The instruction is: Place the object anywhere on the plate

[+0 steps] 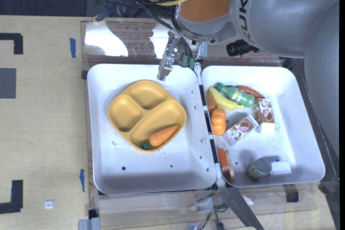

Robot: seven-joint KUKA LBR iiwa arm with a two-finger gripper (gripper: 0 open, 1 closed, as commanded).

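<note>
Plate (129,110) two compartments free; carrot (163,136) fills lower one; right bin (294,116) cluttered.

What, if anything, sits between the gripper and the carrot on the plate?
Nothing visible. The gripper hangs over the left bin's far edge; the carrot already lies in the yellow plate's near compartment.

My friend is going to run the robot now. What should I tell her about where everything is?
Gripper: hangs over the far edge of the left bin, nothing seen between its jaws; open or shut is unclear.
Carrot: lies in the near compartment of the yellow plate, in the left bin.
Done: an object is on the plate, so the job looks finished.
Left: maybe only moving the arm away. The other toy foods, like the banana, sit in the right bin.
</note>
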